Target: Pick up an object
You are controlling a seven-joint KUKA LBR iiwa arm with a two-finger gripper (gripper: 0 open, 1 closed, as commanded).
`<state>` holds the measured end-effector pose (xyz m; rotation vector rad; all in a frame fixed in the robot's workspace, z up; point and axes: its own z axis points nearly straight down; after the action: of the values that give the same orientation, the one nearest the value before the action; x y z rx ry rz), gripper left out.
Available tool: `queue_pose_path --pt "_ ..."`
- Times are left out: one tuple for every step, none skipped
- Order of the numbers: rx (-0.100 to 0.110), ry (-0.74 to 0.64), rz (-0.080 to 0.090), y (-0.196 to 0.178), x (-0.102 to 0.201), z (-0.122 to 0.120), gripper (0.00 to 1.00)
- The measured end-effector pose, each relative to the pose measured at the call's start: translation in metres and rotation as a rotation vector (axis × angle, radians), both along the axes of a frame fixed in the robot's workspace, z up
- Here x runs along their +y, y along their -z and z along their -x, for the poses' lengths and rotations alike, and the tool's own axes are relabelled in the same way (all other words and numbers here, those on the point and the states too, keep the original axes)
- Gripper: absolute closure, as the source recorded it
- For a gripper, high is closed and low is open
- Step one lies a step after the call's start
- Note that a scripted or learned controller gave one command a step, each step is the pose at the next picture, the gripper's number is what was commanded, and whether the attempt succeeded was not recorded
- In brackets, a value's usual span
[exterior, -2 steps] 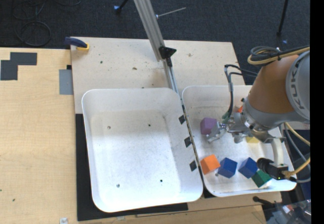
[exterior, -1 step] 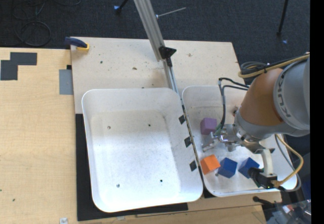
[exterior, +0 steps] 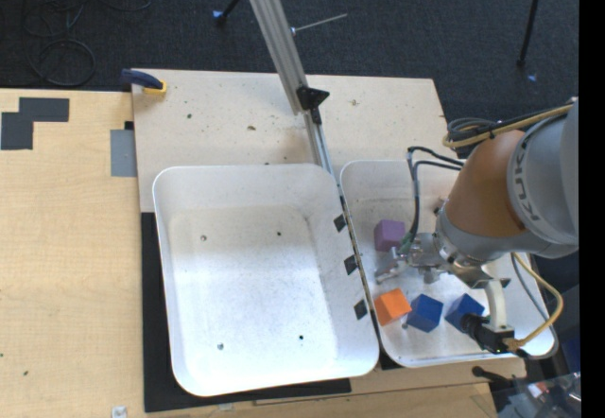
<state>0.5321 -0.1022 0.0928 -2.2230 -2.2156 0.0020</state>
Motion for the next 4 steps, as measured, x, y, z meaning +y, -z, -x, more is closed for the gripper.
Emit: queue_pose_path --pt "0.001 0.009 -0.002 -0.010 -0.001 0.001 1.00" --pt "-0.005 0.006 0.001 -0.069 -0.004 0.007 1.00" --pt "-0.006 -0.002 0.001 -0.115 -0.006 0.006 1.00" --pt "-0.001 -0.008 -0.001 -0.111 0.042 -0.020 1.00"
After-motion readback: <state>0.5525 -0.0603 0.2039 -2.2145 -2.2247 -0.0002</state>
